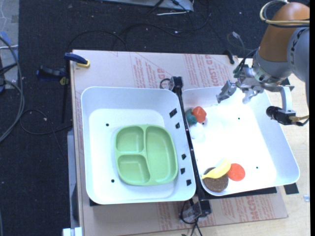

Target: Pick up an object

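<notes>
So the claw (237,91) is hanging over the far end of the right bin (275,146) with its fingers spread apart and nothing between them. Closest to it, off to its left, sit a red ball (199,113) and what looks like a teal thing (189,116) touching it. Way below the claw, at the near end, are a banana (218,169), an orange disc (236,172) and a brown cookie (215,183), and the green divided tray (146,154) is further left in the other bin (98,132).

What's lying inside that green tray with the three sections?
Nothing shows inside the green tray; all three compartments look bare. It sits in the left bin, and whatever lies beneath it is hidden.
</notes>
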You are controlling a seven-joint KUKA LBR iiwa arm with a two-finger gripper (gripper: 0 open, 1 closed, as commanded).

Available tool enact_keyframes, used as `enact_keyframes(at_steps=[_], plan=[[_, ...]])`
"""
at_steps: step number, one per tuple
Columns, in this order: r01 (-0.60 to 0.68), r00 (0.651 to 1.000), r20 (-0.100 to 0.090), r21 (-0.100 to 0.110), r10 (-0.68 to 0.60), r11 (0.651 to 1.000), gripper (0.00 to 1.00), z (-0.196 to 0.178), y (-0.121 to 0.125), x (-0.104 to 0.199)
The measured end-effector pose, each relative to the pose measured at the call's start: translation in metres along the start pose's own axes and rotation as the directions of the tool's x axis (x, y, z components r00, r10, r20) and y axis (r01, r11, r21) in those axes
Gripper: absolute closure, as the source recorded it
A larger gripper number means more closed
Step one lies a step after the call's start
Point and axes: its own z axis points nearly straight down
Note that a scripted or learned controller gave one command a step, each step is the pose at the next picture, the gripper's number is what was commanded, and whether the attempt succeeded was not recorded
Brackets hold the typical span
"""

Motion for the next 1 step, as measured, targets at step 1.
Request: enact_keyframes(at_steps=[1], plan=[[-0.001,1.0,0.0,0.0,0.001,1.0,0.0,0.0002,0.0027,-0.0219]])
